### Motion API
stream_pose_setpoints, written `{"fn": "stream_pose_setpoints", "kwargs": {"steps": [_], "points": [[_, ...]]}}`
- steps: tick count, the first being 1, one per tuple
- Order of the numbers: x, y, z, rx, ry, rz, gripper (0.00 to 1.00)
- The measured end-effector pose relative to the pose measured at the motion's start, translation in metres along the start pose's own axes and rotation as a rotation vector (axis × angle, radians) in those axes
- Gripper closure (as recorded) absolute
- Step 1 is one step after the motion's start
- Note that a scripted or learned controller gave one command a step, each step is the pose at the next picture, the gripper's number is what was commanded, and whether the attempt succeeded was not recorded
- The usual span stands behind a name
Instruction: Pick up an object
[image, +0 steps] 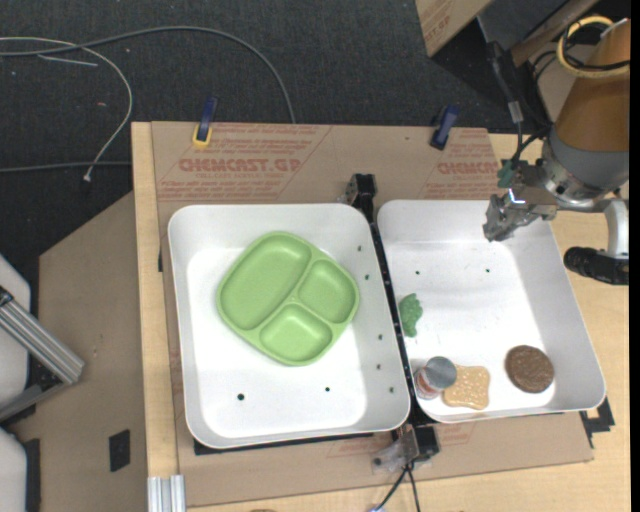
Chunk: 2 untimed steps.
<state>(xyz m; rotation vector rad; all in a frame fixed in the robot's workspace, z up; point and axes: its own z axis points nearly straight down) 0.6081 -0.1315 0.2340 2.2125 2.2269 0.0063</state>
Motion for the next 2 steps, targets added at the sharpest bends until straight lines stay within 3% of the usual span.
{"fn": "stream_pose_setpoints", "kwargs": {"steps": [1, 2], "points": [[0.055, 0.003, -0.009, 0.001, 0.001, -0.001, 1.0], [0.108, 0.006, 0.005, 0.008, 0.002, 0.0, 1.0]]}}
